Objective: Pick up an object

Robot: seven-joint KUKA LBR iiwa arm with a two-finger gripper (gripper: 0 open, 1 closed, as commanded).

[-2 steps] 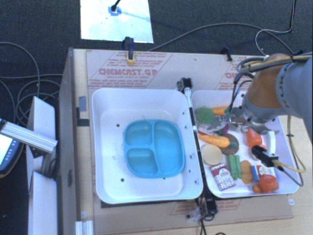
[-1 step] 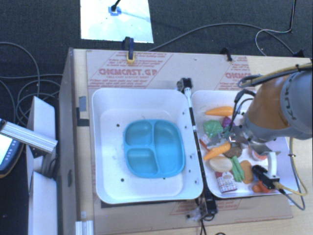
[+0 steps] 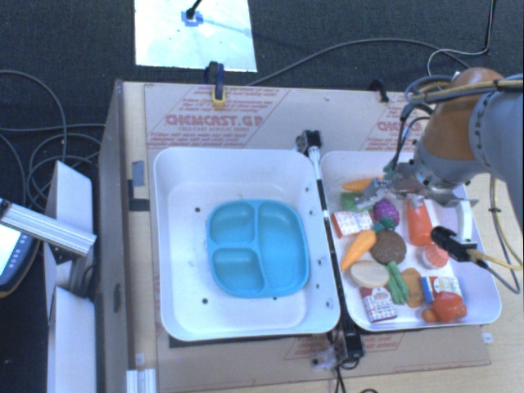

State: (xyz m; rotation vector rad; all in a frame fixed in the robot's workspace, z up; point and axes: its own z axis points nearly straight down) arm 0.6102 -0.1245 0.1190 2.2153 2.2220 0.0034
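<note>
The right white bin [image 3: 491, 297] holds several toy foods: an orange carrot [image 3: 358, 250], a purple piece [image 3: 386, 213], a brown round patty [image 3: 388, 246], an orange bottle [image 3: 418, 222], a red and white box [image 3: 352, 222] and a red tomato [image 3: 449, 305]. My gripper [image 3: 383, 188] hangs over the back of this bin, just above the purple piece and beside a small orange piece [image 3: 356, 185]. The arm's wrist hides part of the bin's back right corner. Nothing is visibly held.
The left white bin [image 3: 176, 219] holds a blue divided plate [image 3: 258, 248]. A black clamp bar [image 3: 321, 195] runs between the bins. Cables [image 3: 491, 244] trail over the right bin's right side. A green piece [image 3: 397, 283] and small boxes [image 3: 378, 304] lie near the front.
</note>
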